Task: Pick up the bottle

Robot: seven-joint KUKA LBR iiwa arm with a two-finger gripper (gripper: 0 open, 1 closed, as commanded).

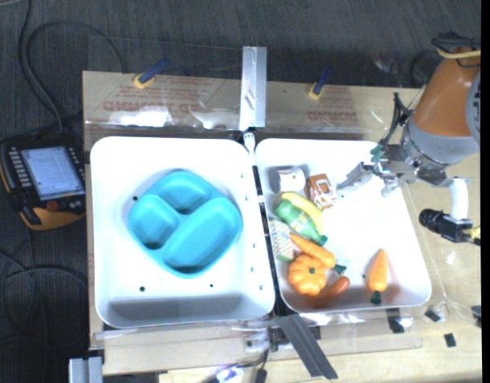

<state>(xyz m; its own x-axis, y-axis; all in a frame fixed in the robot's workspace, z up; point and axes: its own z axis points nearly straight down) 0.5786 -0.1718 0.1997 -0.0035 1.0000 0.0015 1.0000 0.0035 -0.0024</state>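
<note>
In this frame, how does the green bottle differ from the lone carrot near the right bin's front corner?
The green bottle is green, while the lone carrot is orange. The bottle lies slanted in the crowded pile, touching a banana and another carrot; the lone carrot lies apart on bare bin floor. The bottle sits nearer the divider, the lone carrot nearer the right wall. Both rest in the right bin.
</note>
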